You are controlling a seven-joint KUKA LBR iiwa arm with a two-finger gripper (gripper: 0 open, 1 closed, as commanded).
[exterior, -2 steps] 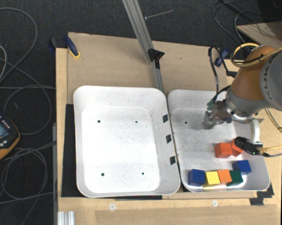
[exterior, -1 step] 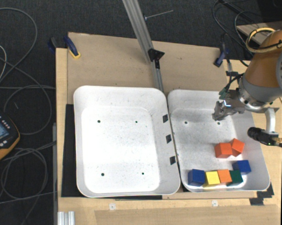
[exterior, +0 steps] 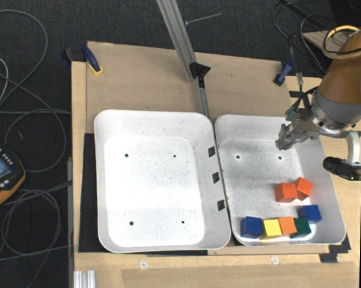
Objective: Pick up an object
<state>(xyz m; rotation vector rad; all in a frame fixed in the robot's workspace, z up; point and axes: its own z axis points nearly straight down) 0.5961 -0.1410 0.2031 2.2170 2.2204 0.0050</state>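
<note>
The right bin (exterior: 256,167) holds several small blocks toward its near right corner. Two orange blocks (exterior: 293,190) lie touching each other in the middle right. Along the near wall sit a blue block (exterior: 252,226), a yellow block (exterior: 272,227), an orange block (exterior: 287,225), a green block (exterior: 302,227) and another blue block (exterior: 309,212). My gripper (exterior: 285,140) hangs over the far right part of that bin, well behind the blocks, with nothing seen between its fingers.
The left bin (exterior: 152,181) lies beside the right one, with black clips (exterior: 215,177) along the shared wall. A slanted metal pole (exterior: 184,46) rises behind the bins. Blue clamps (exterior: 92,60) hold the board's far corners.
</note>
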